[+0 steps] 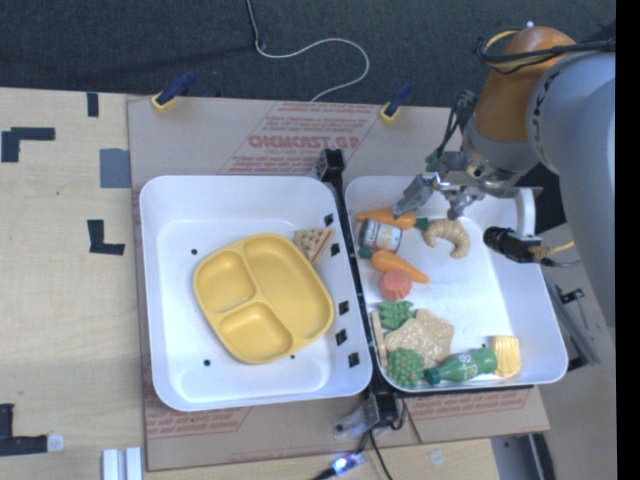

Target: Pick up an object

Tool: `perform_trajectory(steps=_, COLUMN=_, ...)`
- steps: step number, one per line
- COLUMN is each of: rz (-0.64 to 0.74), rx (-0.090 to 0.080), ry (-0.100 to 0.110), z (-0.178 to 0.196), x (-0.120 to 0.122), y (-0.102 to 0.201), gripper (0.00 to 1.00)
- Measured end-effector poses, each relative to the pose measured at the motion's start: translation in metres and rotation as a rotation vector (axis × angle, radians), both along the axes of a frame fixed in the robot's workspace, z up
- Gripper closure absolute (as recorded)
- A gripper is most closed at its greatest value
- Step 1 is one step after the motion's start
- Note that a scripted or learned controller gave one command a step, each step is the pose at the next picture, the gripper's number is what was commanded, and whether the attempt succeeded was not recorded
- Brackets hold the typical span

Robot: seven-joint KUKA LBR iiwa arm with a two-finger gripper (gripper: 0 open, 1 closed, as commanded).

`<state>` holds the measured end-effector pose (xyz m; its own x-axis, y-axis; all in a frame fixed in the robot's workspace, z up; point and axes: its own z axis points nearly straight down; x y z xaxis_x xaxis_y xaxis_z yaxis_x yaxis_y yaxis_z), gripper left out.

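My gripper [436, 202] hangs over the back of the right bin [520, 298], fingers [409, 201] spread open with nothing between them. Just below it lie a tan croissant [447, 234], a small can [380, 235] on its side and an orange carrot [384, 217]. A second carrot [400, 265] and a red round piece [396, 284] sit nearer the bin's middle. Toward the front are broccoli [393, 315], a slice of bread [421, 336], a green bottle [460, 366] and corn [506, 356].
The left bin [170, 228] holds a yellow divided plate [262, 297] and a cracker [313, 240] by the dividing wall [345, 258]. The grey arm with its orange band [520, 78] reaches in from the upper right. A white cable [300, 48] lies behind the bins.
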<state>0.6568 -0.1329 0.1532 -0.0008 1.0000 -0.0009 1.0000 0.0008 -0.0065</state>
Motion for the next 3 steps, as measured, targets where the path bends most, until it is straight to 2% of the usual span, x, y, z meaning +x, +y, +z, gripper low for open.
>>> perform_trajectory(steps=1, rz=-0.001, rx=0.0, ry=-0.015, z=-0.041, x=-0.004, y=0.005, gripper=0.0)
perform_trajectory(steps=2, rz=0.001, rx=0.0, ry=-0.009, z=-0.053, x=-0.004, y=0.005, gripper=0.0)
perform_trajectory(steps=3, rz=0.001, rx=0.001, ry=-0.005, z=-0.045, x=-0.005, y=0.006, gripper=1.0)
